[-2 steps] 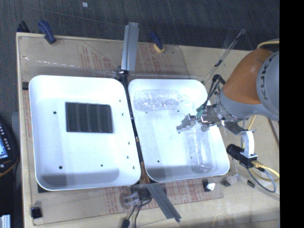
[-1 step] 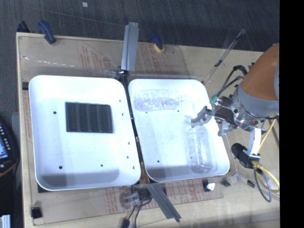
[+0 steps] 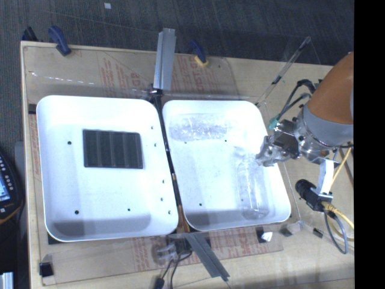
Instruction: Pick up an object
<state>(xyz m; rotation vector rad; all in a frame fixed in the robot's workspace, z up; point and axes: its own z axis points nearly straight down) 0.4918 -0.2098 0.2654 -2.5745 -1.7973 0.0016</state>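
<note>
1. Tabletop [image 3: 90,65]: pale wooden surface on dark carpet, bearing two shallow white bins side by side, with blue clamps [image 3: 59,41] at its far edge.
2. Left white plastic bin [image 3: 54,203]: holds a dark grey, ribbed rectangular panel [image 3: 112,149] lying flat near its centre.
3. Right white plastic bin [image 3: 198,215]: holds a clear plastic bottle [image 3: 251,188] lying near the right wall and a crumpled transparent wrapper [image 3: 198,128] near the far wall.
4. Grey arm with orange band [image 3: 334,98]: reaches in over the right rim.
5. Gripper [image 3: 267,155]: just above the bottle's upper end; whether the fingers are open or closed cannot be told.
</note>
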